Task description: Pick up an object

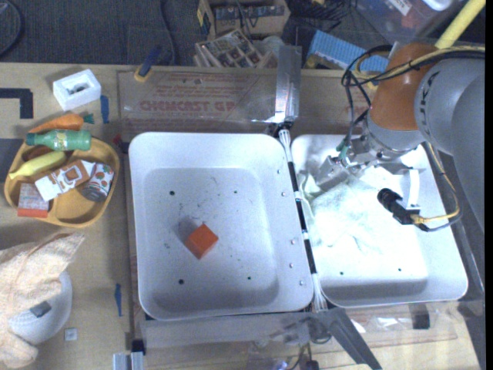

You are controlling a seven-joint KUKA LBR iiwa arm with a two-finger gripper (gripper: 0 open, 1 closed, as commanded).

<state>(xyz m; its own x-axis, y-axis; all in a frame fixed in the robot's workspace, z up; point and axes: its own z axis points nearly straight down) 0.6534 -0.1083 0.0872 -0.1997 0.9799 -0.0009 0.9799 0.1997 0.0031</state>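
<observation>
An orange cube [202,240] lies on the floor of the left bin [154,153], a little left of and below its middle, with a small shadow at its upper left. My gripper [319,179] hangs low over the upper left corner of the right bin [439,284], close to the divider between the two bins. It points down and to the left. The cube is well apart from the gripper, over in the other bin. The grey arm with its orange band [397,91] comes in from the upper right.
A black cable plug [393,201] hangs from the wrist over the right bin. Left of the bins stands a yellow bowl [58,206] with toy food and a green bottle [60,139]. A cloth [31,284] lies at front left, and a clear panel [200,99] behind.
</observation>
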